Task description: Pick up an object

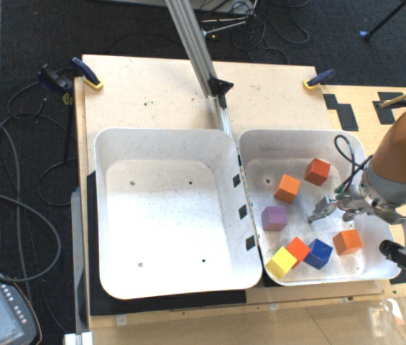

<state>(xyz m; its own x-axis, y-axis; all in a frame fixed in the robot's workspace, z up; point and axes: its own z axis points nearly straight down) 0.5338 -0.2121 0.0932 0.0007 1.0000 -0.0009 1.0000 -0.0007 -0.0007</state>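
Plastic cubes [287, 188] dot smooth white bin [346, 144].

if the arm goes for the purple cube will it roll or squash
The purple cube probably won't roll: it sits flat on the right bin floor. Its sharp edges suggest it is stiff. It stands apart from the other blocks, so a nudge would likely just slide it.

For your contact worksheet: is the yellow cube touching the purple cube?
Apart. The camera view shows bare white bin floor between the yellow cube and the purple cube.
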